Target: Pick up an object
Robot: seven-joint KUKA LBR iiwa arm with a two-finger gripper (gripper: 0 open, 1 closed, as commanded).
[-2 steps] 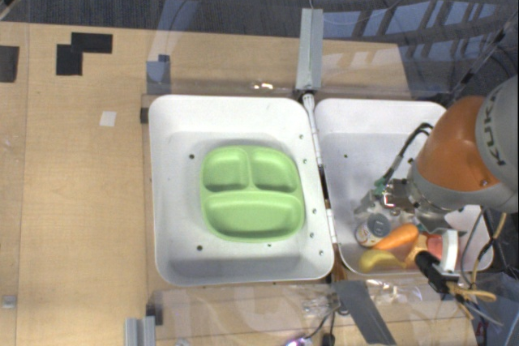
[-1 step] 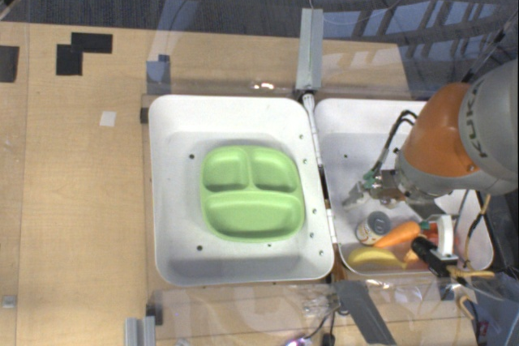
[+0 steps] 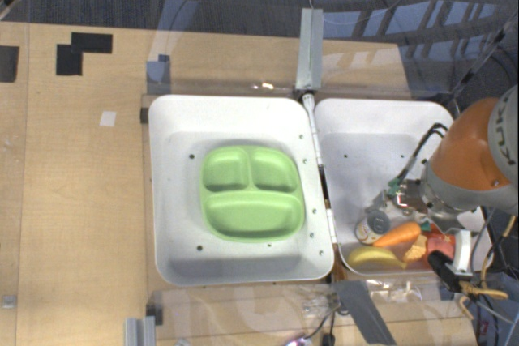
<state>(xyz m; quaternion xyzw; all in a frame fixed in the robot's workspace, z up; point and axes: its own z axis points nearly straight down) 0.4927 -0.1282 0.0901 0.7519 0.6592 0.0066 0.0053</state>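
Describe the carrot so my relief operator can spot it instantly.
Look in the right-hand white bin, at its near corner where the toy food is heaped under the arm. The carrot lies there, long, tapered and orange, just above the yellow banana, which is paler and curved.

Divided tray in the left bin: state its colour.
The divided tray is light green, seen plainly in the camera view.

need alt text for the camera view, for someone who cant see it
A grey arm with an orange band reaches from the right into the right white bin, its gripper low over toy food in the near corner: a carrot and a banana. The left white bin holds a green divided plate.
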